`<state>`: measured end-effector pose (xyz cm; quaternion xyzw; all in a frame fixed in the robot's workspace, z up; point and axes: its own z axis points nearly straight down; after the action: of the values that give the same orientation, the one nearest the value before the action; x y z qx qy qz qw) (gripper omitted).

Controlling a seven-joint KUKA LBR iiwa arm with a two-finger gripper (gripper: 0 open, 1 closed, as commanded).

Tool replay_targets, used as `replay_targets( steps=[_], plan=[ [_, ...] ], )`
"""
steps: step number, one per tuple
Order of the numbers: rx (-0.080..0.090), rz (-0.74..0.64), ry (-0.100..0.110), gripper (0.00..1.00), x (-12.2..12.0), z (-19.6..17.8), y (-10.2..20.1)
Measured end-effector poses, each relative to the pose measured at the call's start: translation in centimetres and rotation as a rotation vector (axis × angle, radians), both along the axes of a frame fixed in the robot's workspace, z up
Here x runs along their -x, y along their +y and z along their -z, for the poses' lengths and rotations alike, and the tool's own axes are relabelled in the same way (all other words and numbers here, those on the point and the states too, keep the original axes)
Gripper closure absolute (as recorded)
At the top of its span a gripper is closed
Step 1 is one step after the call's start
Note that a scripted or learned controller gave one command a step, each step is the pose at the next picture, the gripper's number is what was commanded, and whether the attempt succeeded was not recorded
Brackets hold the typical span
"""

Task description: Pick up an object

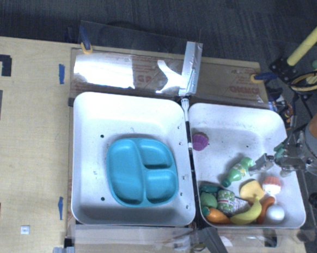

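The right white bin holds a heap of toy food at its near side. In it are a green bottle, a yellow banana, an orange carrot, a white egg, a red-and-white piece and green pieces. A small purple item lies alone near the bin's left wall. My gripper hangs over the bin's right side, just right of the green bottle and above the red-and-white piece. Nothing shows in its grasp.
The left white bin carries a blue divided plate. Behind the bins stands a clear shiny panel. Cables and a yellow pole sit at the back right. The wooden bench extends to the left.
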<state>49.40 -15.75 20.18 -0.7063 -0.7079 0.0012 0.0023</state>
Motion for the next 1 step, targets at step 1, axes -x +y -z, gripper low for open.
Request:
replay_targets(
  steps=[1],
  plan=[
    [0.001, -0.22, -0.005, 0.0, -6.42, 10.71, 1.12]
  ],
)
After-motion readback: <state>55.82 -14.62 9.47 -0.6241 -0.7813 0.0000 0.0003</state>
